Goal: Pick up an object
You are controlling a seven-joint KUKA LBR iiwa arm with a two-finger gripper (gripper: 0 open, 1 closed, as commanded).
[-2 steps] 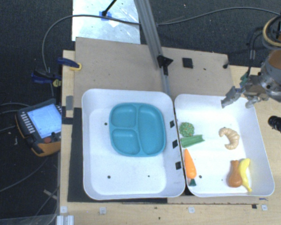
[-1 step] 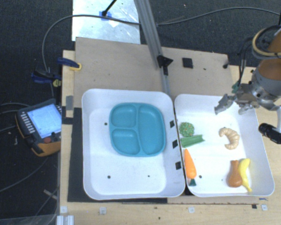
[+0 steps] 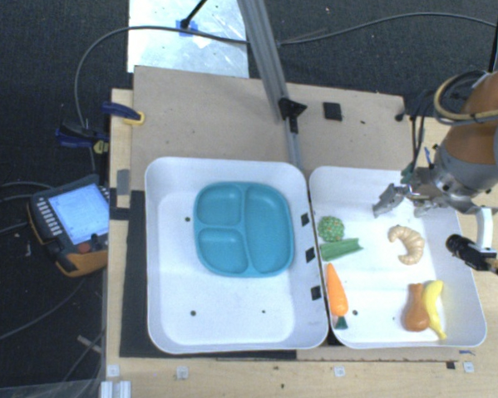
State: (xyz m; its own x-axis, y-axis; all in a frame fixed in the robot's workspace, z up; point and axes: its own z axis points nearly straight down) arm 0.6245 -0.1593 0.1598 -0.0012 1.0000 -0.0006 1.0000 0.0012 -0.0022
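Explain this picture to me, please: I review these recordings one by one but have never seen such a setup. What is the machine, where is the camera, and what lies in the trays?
One camera looks down at a slant on a bench with two shallow white bins side by side. The grey and orange machine at the right is a robot arm; its gripper, a two-finger claw, hovers over the upper part of the right bin. Nothing is between its fingers. The left bin holds a blue divided plate. The right bin holds toy food: broccoli, a green pod, a carrot, a croissant, a banana and an orange-brown piece touching the banana. The croissant lies nearest the gripper.
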